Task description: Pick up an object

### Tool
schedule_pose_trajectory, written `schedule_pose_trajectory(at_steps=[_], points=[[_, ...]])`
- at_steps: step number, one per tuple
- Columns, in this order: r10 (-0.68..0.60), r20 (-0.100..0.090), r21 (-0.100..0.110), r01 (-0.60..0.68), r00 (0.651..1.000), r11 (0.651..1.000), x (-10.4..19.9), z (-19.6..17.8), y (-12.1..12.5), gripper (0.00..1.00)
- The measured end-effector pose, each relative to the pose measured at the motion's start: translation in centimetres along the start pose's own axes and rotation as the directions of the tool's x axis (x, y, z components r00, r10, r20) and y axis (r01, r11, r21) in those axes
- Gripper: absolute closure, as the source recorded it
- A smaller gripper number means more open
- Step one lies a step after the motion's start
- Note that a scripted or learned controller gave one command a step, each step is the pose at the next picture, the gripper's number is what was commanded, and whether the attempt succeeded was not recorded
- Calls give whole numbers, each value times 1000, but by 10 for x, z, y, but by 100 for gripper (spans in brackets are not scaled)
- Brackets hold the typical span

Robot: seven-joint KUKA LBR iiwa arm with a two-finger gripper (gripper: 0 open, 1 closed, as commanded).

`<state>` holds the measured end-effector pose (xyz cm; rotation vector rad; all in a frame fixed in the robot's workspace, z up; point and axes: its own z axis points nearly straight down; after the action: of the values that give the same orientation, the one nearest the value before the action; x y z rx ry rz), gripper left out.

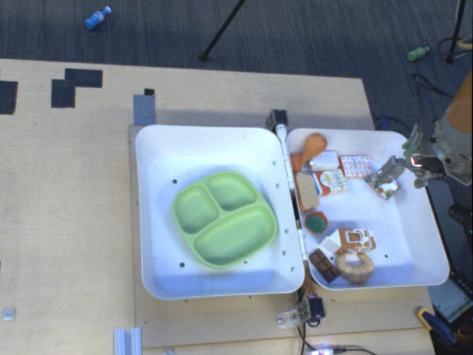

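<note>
A green divided plate (pixel 225 218) lay in the left bin (pixel 148 198). The right bin (pixel 421 228) held a bagel (pixel 355 265), a chocolate bar (pixel 323 265), small boxes (pixel 355 166) and an orange fruit (pixel 315 143). The gripper (pixel 387 179) hung over its right side.

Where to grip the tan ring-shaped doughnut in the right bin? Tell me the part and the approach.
Grip the tan ring-shaped doughnut from above, across its right-hand rim. It lies flat, its hole facing up, and a brown chocolate block crowds its left side.

Dark blue carpet (pixel 222 13) behind a pale wooden bench (pixel 66 213).
</note>
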<state>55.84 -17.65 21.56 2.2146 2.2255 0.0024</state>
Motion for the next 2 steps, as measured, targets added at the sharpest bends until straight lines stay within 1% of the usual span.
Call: schedule_pose_trajectory(at_steps=[1, 2], points=[[-1, -1, 0, 1, 1000, 1000, 32, 24, 65, 0], [3, 0, 2, -3, 1000, 1000, 47, 48, 12, 0]])
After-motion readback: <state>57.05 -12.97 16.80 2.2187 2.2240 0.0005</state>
